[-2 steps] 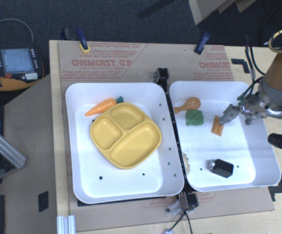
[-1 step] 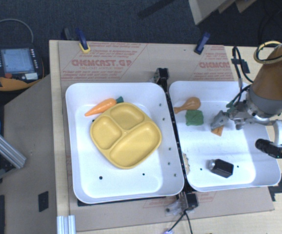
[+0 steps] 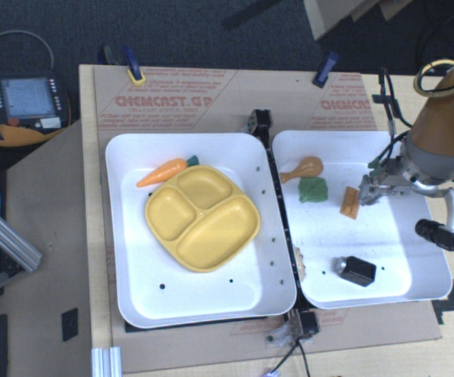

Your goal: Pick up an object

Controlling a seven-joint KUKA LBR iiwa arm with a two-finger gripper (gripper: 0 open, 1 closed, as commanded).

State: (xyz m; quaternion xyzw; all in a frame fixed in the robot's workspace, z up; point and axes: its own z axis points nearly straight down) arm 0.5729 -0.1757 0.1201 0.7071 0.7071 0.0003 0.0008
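Gripper is hovering low in the right bin, its tips sitting right beside a small brown block w/ the block just to their left, possibly touching (can't tell if the fingers are spread or pinched). Green piece is lying near, further left

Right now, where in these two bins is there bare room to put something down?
Left bin: bare floor below the yellow plate. Right bin: free strip between the green piece and the black block. Crowded up top, around the carrot, wooden spoon and gripper.
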